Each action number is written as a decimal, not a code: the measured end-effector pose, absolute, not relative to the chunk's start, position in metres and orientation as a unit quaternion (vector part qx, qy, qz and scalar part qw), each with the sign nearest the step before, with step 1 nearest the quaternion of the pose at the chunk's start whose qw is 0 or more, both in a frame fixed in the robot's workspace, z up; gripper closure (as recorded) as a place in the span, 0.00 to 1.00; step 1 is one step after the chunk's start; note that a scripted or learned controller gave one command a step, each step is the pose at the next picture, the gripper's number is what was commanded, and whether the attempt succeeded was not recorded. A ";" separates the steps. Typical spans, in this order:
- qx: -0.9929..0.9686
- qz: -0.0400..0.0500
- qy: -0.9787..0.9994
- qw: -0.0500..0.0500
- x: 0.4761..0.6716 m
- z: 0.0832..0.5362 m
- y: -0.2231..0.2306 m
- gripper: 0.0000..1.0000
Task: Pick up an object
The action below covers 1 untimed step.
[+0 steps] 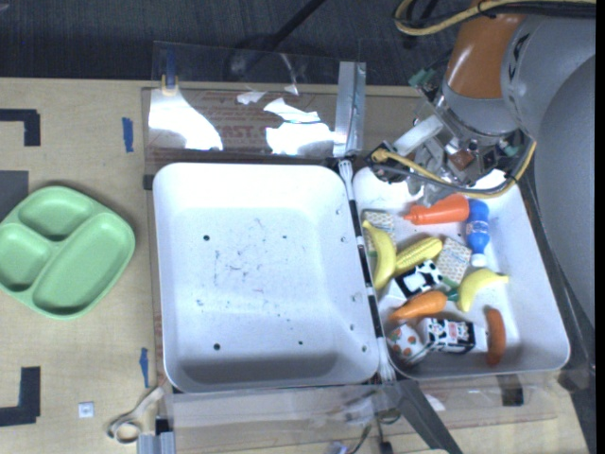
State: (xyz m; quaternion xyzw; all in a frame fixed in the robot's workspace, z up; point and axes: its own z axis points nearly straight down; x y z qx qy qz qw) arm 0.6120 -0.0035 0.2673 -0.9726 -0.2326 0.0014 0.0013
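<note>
The right bin (pixel 539 282) holds several toy foods. An orange carrot-like piece (pixel 438 212) lies at its far end beside a blue and white bottle (pixel 477 227). Nearer the middle are a yellow banana (pixel 380 253), a yellow corn-like piece (pixel 419 252) and a second banana (pixel 477 285). Towards the front lie another carrot (pixel 421 304), a cow-patterned carton (pixel 449 334), a red sausage (pixel 494 334) and a spotted ball (pixel 404 340). My gripper (pixel 444 164) hangs over the bin's far end, just above the orange piece, with cables around the wrist.
The left bin (pixel 255 187) sits beside the right one, sharing a raised rim (pixel 364 263). A green divided plate (pixel 61 249) rests on the bench at far left. A clear shiny panel (pixel 255 112) stands behind the left bin. The grey arm covers the upper right.
</note>
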 end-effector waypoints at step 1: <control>-0.990 -0.002 -0.138 0.001 0.653 0.243 0.035 1.00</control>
